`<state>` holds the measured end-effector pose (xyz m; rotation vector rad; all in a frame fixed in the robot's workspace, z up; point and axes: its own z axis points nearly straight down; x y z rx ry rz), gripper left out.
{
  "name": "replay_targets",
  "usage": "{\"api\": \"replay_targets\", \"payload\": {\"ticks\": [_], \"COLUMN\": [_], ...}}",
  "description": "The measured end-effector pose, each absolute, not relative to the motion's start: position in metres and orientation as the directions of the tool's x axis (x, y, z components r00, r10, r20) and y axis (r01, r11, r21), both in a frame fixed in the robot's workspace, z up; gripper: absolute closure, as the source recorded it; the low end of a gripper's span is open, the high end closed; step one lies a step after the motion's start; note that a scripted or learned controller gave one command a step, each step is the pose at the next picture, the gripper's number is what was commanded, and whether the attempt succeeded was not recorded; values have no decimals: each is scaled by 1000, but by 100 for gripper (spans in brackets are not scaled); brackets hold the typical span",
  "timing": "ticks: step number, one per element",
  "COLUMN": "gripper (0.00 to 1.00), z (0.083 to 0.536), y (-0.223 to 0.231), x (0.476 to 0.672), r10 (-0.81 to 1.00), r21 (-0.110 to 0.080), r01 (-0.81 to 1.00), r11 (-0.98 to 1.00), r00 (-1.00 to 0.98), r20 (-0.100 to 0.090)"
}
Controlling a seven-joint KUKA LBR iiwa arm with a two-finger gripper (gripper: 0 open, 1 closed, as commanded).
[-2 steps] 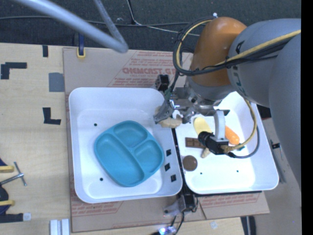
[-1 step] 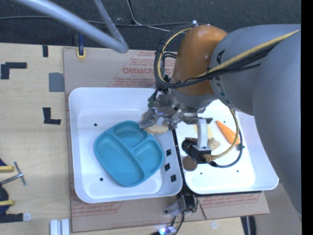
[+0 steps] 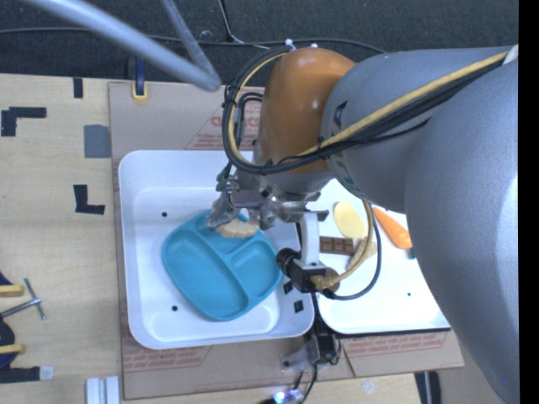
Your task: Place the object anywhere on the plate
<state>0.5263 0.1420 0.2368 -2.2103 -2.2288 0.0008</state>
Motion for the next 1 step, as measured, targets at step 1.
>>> {"api": "replay_targets", "payload": {"ticks": [1], "gripper": [100], "z": [227], "y": [183], "x": [512], "r10": [1000], "r21": [-4], "r01": [1000], "r11": [7], "r00": [-7], "r20": [0]}}
